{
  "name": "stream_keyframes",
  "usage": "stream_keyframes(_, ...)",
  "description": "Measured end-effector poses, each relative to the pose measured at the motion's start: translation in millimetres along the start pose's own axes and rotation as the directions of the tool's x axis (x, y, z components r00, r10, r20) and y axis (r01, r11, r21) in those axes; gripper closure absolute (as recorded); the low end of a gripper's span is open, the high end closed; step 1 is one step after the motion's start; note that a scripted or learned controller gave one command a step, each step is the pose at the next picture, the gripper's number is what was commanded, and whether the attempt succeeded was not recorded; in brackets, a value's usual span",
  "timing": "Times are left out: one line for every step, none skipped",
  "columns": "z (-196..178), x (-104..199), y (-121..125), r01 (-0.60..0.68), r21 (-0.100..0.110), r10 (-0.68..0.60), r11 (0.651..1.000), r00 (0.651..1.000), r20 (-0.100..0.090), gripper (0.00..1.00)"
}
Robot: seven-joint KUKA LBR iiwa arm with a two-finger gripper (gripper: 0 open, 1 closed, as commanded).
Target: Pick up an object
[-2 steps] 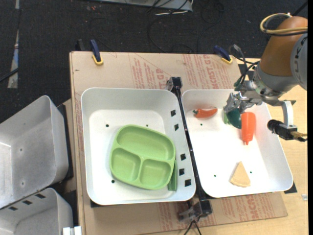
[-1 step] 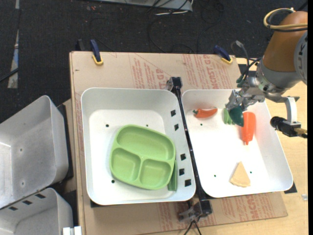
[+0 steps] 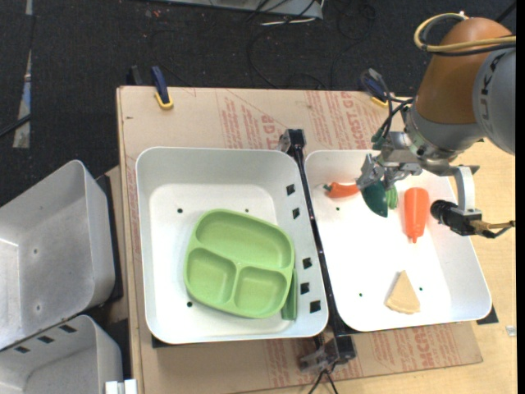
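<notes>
- Surroundings: the desk (image 3: 221, 113) is a tan board printed with red lettering, standing on a dark floor strewn with cables. Blue clamps grip its far edge at 11 and 1 o'clock. Spare white bins (image 3: 49, 228) sit off its edge at 9 o'clock.
- Bins: two shallow white bins lie side by side. The left bin (image 3: 164, 171) holds a green divided plate (image 3: 239, 263) toward its near side. The right bin (image 3: 459, 286) holds the loose objects.
- Candidate objects in the right bin: an orange carrot-like piece (image 3: 416, 212) toward 2 o'clock, a small orange-red piece (image 3: 341, 190) at 10 o'clock, a dark green item (image 3: 377, 199) just beside it, and a tan wedge (image 3: 403, 294) at 6 o'clock.
- Arm position: the arm enters from 3 o'clock. Its pincer (image 3: 379, 179) is low over the far part of the right bin, directly at the dark green item.
- Progress: judge the task as at the grasp stage, not finished. Nothing appears lifted; every object seems to rest on the bin floor. Securing a hold and raising the object clear are both left to do.
- Pincer state: you cannot tell how far apart the tips stand, nor whether anything sits between them. Do not assume a hold on the dark green item.
- Hidden or unclear:
  - The wrist body covers the contact zone between the pincer and the dark green item.
  - The upper part of the dark green item merges with the tooling, so its outline and identity are uncertain.
  - The arm is cut off at the upper right.
  - A black fitting on a grey bracket (image 3: 464, 199) hangs beside the carrot-like piece; whether they touch cannot be read.
</notes>
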State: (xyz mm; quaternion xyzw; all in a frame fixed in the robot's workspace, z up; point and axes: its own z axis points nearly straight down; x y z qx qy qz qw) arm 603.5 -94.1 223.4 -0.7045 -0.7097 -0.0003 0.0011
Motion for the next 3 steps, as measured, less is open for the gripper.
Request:
stream_keyframes(-9.7,59.8,-10.6,0.002,0.000,-0.002,1.000,1.000,-0.001,1.00)
stream_keyframes(-15.0,121.9,-12.0,0.002,-0.002,-0.002,1.000,1.000,0.000,1.00)
stream_keyframes(-1.6,179.0,-17.0,0.001,0.002,-0.001,1.000,1.000,0.000,1.00)
